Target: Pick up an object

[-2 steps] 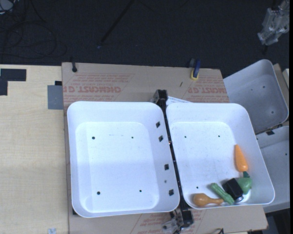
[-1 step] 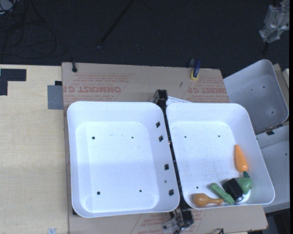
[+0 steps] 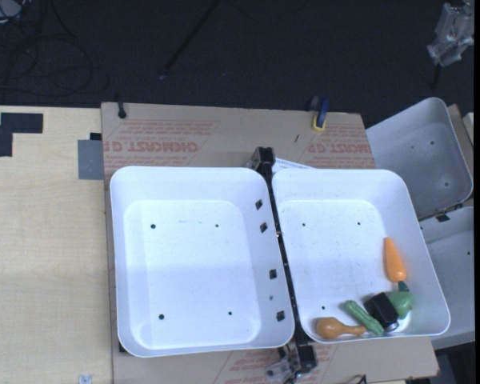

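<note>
Several small objects lie in the near right corner of the right bin [image 3: 336, 214]: an orange carrot-shaped piece [image 3: 394, 260] against the right wall, a black block [image 3: 382, 309], a green piece [image 3: 401, 301] beside it, a green stick [image 3: 362, 316], and a yellow-orange gourd shape [image 3: 336, 327] by the front wall. The gripper [image 3: 452, 32] hangs high at the top right corner of the view, far behind and above the right bin, with nothing seen in it.
The left bin [image 3: 184, 214] sits beside the right one, joined by a black divider strip [image 3: 274, 246]. Both rest on a cardboard sheet [image 3: 224, 134]. A grey metal plate [image 3: 420, 154] lies at the right, and a blue and yellow clamp [image 3: 321, 113] stands at the back edge.
</note>
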`<state>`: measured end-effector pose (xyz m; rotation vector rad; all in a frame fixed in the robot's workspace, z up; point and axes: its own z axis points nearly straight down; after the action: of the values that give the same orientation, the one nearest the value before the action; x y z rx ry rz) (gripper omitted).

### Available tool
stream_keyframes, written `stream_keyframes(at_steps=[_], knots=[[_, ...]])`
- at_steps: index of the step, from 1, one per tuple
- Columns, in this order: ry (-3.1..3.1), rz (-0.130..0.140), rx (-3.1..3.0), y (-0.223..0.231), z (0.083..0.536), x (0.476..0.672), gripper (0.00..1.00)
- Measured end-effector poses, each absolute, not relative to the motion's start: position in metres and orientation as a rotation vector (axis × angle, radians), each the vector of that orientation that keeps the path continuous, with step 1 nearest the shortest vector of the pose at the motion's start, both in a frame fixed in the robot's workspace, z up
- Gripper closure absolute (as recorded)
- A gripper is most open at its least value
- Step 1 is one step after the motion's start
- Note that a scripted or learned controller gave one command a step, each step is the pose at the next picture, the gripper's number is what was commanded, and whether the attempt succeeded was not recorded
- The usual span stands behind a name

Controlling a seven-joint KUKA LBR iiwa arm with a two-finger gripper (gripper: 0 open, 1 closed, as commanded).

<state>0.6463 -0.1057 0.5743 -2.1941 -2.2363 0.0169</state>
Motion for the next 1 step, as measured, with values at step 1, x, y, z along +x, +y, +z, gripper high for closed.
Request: stream_keyframes(at_steps=[1], knots=[[-2.241,0.02,-2.187,-0.1044,0.5836,0.6469,1.0]])
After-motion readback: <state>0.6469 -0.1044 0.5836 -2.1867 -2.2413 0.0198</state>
